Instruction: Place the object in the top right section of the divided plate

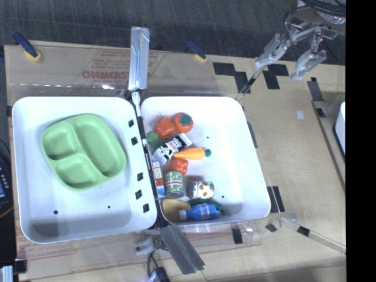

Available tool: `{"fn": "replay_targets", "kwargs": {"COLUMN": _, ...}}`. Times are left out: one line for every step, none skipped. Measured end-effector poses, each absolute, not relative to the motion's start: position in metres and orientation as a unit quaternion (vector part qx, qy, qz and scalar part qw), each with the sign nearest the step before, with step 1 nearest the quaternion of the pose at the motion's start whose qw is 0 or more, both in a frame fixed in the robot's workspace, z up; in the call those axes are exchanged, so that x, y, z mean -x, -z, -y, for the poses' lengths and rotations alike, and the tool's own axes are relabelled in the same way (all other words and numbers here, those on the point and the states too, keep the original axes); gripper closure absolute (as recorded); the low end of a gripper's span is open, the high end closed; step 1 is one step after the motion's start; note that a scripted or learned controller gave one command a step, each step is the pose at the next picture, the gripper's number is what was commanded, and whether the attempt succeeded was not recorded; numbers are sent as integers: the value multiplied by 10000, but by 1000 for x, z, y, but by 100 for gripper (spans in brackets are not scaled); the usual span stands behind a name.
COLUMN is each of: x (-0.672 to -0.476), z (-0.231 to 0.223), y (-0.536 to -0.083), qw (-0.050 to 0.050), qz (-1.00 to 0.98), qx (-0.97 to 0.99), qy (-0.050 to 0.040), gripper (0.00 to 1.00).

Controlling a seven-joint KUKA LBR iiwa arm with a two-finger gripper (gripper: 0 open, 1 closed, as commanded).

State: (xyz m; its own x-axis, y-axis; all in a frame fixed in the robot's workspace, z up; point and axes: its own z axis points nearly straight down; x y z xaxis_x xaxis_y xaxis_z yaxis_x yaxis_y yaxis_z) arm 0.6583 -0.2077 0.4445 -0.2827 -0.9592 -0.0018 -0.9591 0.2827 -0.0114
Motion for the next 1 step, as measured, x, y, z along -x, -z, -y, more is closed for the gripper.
{"fn": "replay_targets", "kwargs": {"x": -658, "z": 208, "y": -444, "qw": 37, "qz": -6828, "qx": 7306, "qy": 46, "gripper": 0}}
